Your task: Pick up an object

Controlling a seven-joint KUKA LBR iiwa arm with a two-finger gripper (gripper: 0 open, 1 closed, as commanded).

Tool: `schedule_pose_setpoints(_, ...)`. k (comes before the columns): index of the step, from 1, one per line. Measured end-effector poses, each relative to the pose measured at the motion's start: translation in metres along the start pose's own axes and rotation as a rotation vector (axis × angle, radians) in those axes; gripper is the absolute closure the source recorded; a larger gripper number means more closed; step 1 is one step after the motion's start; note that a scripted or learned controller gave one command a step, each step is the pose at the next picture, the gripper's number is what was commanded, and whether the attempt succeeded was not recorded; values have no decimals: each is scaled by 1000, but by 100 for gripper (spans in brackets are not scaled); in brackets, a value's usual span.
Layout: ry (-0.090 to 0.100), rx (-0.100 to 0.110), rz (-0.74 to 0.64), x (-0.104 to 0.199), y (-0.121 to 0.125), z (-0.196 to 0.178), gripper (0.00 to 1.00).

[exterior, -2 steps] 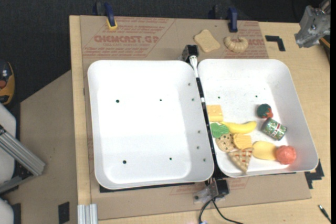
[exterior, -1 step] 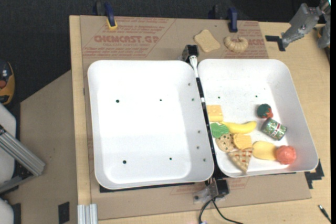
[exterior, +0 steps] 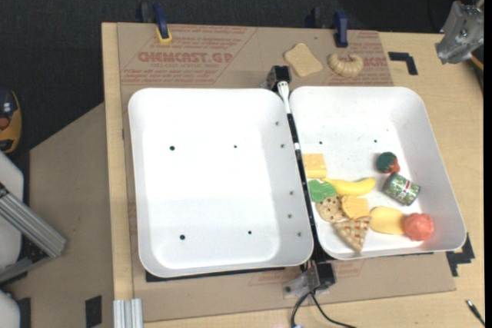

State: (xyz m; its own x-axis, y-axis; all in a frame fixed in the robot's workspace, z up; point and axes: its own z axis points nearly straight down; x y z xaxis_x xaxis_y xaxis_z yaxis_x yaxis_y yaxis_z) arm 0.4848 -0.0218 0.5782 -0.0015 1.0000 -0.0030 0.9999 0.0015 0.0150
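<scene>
Banana among toys in right bin.
Its long axis runs left-right, tip rising rightward; gripper at upper right, state unclear.

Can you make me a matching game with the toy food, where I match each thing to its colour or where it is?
Things:
1. banana
2. can
3. toast slice
4. round ball

Clues:
A. lies on the cardboard outside the bins
B. red, near the right bin's front corner
C. yellow and curved
D. green, red and white, lying on its side

Pairs: 1-C, 2-D, 3-A, 4-B
</scene>
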Motion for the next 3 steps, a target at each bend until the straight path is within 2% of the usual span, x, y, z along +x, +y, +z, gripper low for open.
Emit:
schedule_pose_setpoints(1, 0, 1, 0, 0, 0, 1, 0)
schedule_pose_setpoints(2, -1, -4, 0, 0, 1, -11, 100)
schedule_pose_setpoints(3, -1, -3, 0, 0, 1, -10, 0)
